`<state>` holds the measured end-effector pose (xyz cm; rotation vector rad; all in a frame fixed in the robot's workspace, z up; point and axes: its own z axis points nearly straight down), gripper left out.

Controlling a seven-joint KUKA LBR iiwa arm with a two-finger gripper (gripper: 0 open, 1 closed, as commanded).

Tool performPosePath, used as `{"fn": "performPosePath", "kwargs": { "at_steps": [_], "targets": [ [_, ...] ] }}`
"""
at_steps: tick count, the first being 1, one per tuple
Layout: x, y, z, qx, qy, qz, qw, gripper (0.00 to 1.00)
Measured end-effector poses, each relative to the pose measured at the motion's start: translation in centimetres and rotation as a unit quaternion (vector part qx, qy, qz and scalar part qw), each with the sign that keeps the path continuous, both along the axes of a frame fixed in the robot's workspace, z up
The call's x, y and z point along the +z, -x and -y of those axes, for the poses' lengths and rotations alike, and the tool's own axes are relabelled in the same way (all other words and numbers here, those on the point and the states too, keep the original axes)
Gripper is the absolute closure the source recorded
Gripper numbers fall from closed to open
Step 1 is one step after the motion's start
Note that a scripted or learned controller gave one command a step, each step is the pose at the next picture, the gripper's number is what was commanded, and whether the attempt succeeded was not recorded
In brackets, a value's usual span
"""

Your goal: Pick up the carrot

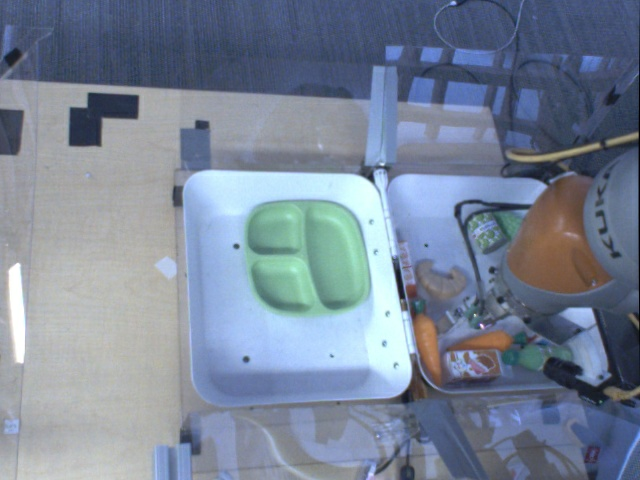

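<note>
The KUKA iiwa arm [600, 228] reaches in from the right, its grey body bent downward. The broad orange band [555, 238] above the wrist faces the camera and hides most of the wrist. The gripper [482, 313] hangs low beneath it, pointing down-left; its metal parts seem partly hidden.

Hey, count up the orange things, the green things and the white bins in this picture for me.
Orange: 3, the carrot, a second carrot, the arm's orange band
Green: 2, divided plate, green-labelled can
White bins: 2, left bin, right bin
Total: 7
</note>
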<state>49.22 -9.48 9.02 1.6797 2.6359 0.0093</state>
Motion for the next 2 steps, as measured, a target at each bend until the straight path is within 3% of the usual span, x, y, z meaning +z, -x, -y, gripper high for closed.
{"fn": "performPosePath", "kwargs": {
  "at_steps": [1, 2],
  "targets": [
    [1.1, -0.2, -0.2, 0.001, -0.0013, 0.002, 1.0, 1.0],
    [11.8, -0.9, -3.8, -0.098, -0.0024, -0.006, 0.9951, 1.0]
  ]
}}
